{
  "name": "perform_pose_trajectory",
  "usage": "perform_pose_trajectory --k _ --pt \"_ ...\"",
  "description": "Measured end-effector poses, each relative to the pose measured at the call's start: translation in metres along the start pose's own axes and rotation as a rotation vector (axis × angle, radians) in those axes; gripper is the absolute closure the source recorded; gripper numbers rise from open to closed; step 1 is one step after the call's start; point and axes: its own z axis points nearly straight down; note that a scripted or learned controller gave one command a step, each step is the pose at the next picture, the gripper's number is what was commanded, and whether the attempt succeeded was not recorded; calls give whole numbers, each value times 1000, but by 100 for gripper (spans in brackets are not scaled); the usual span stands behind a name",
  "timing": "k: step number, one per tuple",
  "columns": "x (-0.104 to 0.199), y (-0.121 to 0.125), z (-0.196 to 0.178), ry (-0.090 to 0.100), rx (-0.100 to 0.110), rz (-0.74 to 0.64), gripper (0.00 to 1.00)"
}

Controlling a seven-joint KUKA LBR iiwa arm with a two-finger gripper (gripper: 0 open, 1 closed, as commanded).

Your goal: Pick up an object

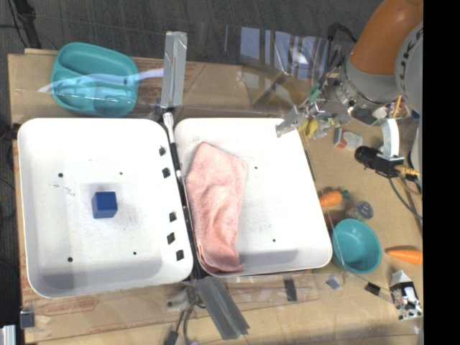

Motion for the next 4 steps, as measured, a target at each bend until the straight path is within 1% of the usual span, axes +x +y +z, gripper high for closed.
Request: perform_pose_trajectory --k 1,2,3,4 --pt "142 13 96 0 0 -180 0" --pt "87 6 195 0 -2 -242 0" --pt "99 31 193 -2 -6 -116 0" --pt "109 50 192 -1 -8 -211 0"
